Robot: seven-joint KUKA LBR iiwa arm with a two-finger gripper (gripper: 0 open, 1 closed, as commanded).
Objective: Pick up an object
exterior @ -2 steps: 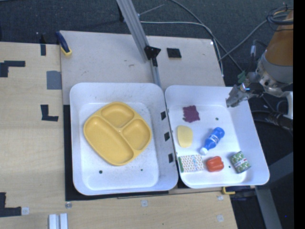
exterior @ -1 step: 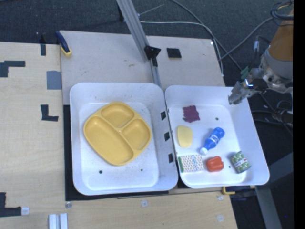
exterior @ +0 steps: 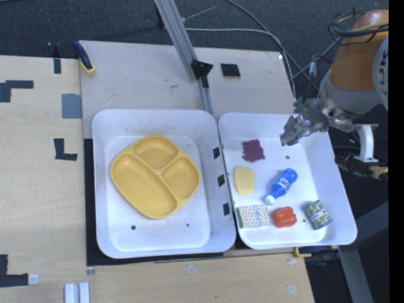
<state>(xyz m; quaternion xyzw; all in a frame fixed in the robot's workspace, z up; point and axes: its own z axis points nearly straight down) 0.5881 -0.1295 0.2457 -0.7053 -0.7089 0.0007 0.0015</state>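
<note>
Gripper (exterior: 291, 136) hovers near right bin's (exterior: 334, 188) far edge; grip state unclear.
Blue plastic bottle (exterior: 281, 185), mid-bin, looks light, stiff, slippery: grasp across body.

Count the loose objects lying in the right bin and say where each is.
6, none apparently hidden: purple piece at the top, yellow piece left of centre, blue bottle in the middle, patterned packet bottom left, red-orange object bottom centre, green can bottom right.
</note>
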